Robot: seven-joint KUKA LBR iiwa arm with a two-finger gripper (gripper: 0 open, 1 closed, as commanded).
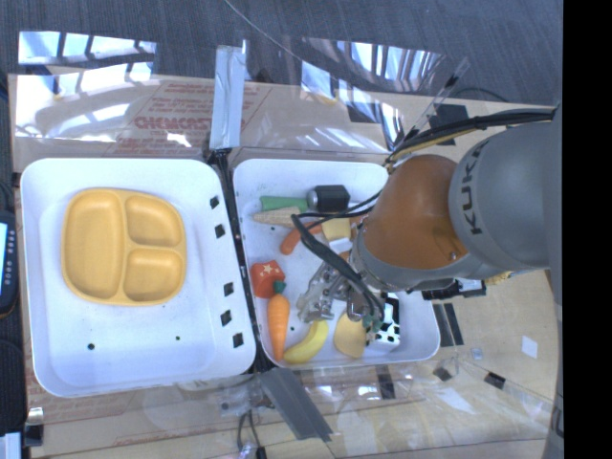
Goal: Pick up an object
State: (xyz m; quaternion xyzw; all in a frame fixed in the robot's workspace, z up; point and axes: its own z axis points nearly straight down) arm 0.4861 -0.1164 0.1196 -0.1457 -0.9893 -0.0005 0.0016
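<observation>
I have the gripper [332, 299] down inside the right bin [421, 347], hanging over the bare patch of floor just to the right of the toy carrot [278, 321]. Its metal parts are a tangle from this angle, so I cannot tell how wide it stands, and I see nothing caught in it.

The nearest candidates all sit close to that carrot. The carrot lies with its long axis running toward the near wall, green top pointing away from me, just left of the gripper. The banana [307, 343] curves along the near wall, right of the carrot's tip and just below the gripper. A yellow pear-like fruit [350, 337] rests right of the banana, and a red strawberry-like piece [268, 277] sits above the carrot.

I judge the banana or the carrot the likelier pick; either needs a short shift toward the carrot's side and fingers across the long axis.

The left bin [57, 361] carries a yellow divided tray [124, 247].
</observation>
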